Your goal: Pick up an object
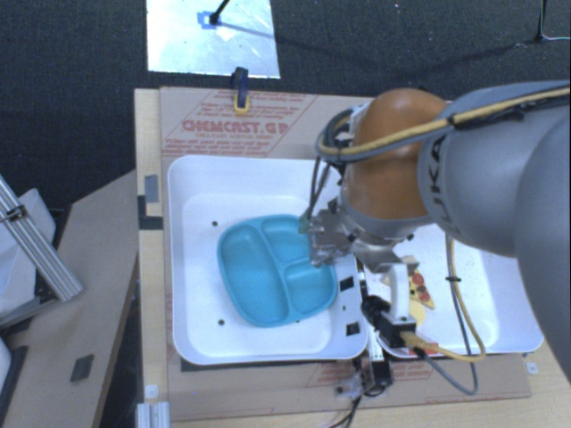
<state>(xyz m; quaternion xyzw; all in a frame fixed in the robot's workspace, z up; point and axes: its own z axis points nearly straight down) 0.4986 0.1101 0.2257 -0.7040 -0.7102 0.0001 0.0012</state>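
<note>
A light blue divided plate [268, 270] lies flat in the left white bin [201, 194], toward its right side. My gripper [321, 243] reaches down from under the orange wrist band and sits at the plate's right rim, touching or just above it. The wrist hides the gripper's tip and part of the plate's edge. In the right bin [500, 306] a small flat thing with yellow and red marks [419, 290] lies near the left wall, partly behind the arm.
The grey arm covers most of the right bin. Cables and a white bracket [393, 315] hang over the wall between the bins. A cardboard sheet [236, 123] lies under the bins, with an aluminium rail [36, 248] at the left.
</note>
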